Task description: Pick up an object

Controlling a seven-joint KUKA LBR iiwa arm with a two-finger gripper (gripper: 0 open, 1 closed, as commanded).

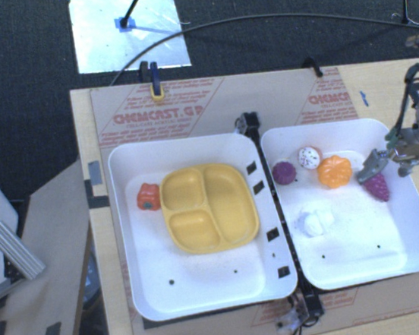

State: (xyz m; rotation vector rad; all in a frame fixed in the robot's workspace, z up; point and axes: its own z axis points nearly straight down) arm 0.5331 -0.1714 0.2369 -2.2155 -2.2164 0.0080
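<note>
The arm reaches in from the right over the right bin, and its gripper hangs low at that bin's far right side, just above or against a purple grape-like cluster. The step in hand looks like the approach or descent onto an object, with the purple cluster the likeliest target, since the fingertip end sits right at its upper edge. Whether the pincer is apart or together cannot be told from here: the finger end reads as one grey wedge at this slant, and nothing shows clearly between the tips, so no grasp can be claimed. Other candidates lie close by in the same bin: an orange fruit just left of the gripper, a small white speckled ball and a purple ball further left, and a pale white lump nearer the middle of the bin floor. The left bin holds a yellow divided tray with a small red-orange piece beside it, well apart from the arm. The next move probably calls for centring the tips over the cluster, staying off the orange fruit and the bin wall, closing, then lifting straight up to check that it comes along.
</note>
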